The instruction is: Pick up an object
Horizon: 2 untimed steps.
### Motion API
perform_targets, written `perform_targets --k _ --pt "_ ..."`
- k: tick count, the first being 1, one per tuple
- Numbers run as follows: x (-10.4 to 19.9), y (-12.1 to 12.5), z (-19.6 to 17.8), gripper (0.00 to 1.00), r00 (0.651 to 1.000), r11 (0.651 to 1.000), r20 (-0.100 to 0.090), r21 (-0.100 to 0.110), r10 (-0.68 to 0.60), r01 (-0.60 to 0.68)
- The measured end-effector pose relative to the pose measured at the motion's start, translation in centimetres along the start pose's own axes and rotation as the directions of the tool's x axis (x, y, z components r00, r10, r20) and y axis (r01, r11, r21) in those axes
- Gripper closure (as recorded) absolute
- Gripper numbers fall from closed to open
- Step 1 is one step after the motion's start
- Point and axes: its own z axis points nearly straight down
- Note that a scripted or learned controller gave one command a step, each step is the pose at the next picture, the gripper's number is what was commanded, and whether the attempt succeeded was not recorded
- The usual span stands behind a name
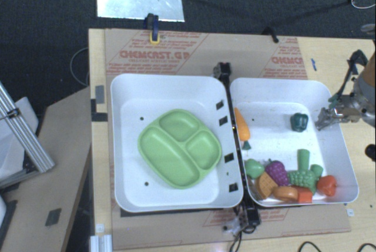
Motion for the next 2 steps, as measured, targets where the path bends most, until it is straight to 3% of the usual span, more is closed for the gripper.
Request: perform_targets --k 1,2 --pt "0.0 0.1 -2.6 1.0 1.0 1.0 0.0 0.0 0.0 0.0" --pt "4.8 2.8 -1.6 1.0 1.0 1.0 -0.002 0.001 -0.005 0.005"
